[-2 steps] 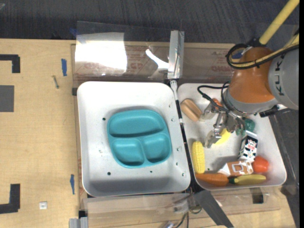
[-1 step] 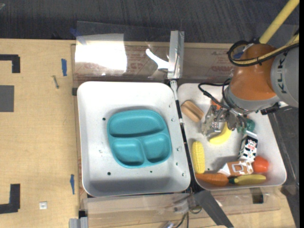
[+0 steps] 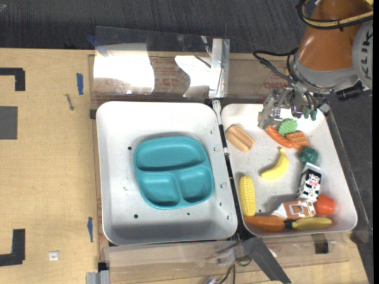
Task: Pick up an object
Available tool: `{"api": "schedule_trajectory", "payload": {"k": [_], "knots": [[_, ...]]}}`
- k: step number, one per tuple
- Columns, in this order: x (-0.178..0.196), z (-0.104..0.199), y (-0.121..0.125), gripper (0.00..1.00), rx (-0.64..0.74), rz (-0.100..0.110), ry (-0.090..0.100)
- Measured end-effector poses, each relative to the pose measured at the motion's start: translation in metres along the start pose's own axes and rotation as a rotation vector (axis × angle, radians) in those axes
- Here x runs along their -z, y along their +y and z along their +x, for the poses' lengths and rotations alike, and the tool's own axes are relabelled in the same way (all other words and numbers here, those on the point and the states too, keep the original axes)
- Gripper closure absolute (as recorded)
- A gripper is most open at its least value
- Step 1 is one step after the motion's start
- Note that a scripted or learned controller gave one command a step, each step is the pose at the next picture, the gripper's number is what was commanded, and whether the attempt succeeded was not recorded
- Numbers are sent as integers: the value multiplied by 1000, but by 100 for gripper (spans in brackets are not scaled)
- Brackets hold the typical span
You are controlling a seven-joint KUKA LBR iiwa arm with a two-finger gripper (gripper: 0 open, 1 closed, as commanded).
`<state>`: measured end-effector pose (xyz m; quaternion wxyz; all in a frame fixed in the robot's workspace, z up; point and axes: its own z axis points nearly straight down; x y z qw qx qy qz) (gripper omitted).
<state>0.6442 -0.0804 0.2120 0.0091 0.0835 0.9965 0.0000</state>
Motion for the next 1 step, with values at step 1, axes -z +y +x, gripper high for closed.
{"api": "schedule_trajectory", "payload": {"k": [1], "knots": [[59,-15,36,100,-176,0,5]]}}
